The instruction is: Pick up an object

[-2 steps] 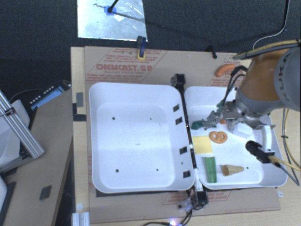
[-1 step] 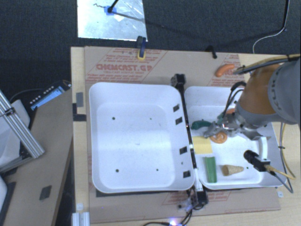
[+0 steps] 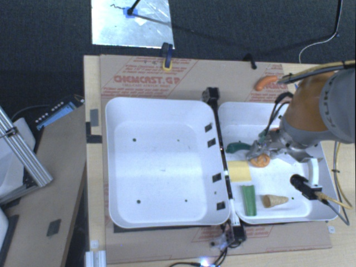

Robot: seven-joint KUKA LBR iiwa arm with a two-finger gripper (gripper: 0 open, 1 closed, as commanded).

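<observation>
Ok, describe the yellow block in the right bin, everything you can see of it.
The yellow block is a pale, flat, roughly square piece, matte like foam or sponge. It lies flat on the floor of the right bin, close to the left wall. A green stick lies just below it in the picture, an orange object just to its upper right. Nothing grips it.

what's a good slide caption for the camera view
End effector low in the right bin, at an orange item beside a yellow block, green stick and cone.
</observation>
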